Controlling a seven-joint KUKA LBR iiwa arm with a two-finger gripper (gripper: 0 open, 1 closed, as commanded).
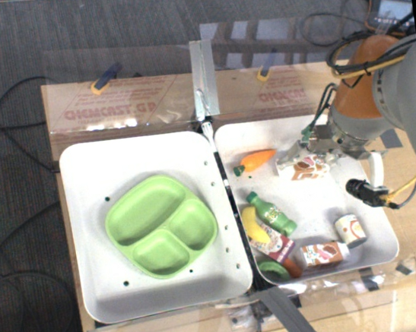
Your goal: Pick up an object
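Gripper (309,149) sits low in the right bin (374,253), near its far wall, right on top of a small white-and-brown packet (309,165); can't tell whether it's clamped on anything. Relative to that bin: toy carrot (257,160) toward the far left, just left of the packet; green bottle (272,214) and banana (253,225) along the left wall; red-labelled bottle (326,254) at the near edge; small white cup (350,229) near right. Left bin (103,291), touching alongside, holds a green divided tray (162,225).
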